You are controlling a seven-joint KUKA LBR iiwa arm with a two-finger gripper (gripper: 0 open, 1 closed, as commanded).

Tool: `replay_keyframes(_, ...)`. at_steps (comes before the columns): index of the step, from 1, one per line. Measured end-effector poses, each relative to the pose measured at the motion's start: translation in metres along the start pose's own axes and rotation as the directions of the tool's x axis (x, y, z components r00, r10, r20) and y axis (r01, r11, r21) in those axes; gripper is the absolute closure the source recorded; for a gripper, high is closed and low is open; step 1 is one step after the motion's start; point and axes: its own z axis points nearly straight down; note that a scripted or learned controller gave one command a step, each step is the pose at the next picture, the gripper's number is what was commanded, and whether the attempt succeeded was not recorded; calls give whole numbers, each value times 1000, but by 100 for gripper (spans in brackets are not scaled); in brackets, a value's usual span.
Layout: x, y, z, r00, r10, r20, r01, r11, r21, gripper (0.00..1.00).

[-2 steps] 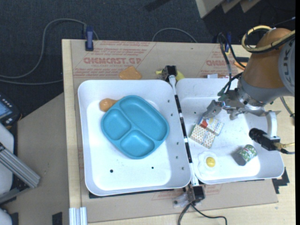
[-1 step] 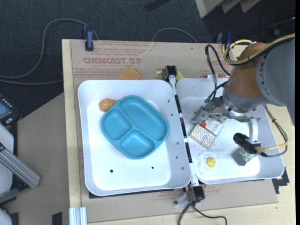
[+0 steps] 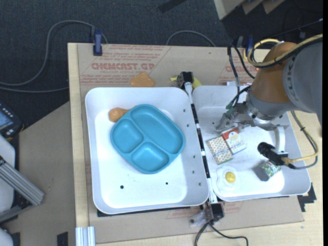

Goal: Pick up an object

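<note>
Small carton flat in right bin, long axis diagonal.

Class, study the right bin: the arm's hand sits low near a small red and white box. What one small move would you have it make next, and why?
Probably a short shift toward the small red and white box, then a descent onto it. The hand hangs over the right bin, just above and left of that box, with nothing seen in its grasp. The patterned packet lies against the box, so centring first seems wise.
</note>
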Motion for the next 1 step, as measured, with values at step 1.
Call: replay_keyframes(1, 68, 22, -95, 1000, -7, -1, 7, 1000, -7, 100)
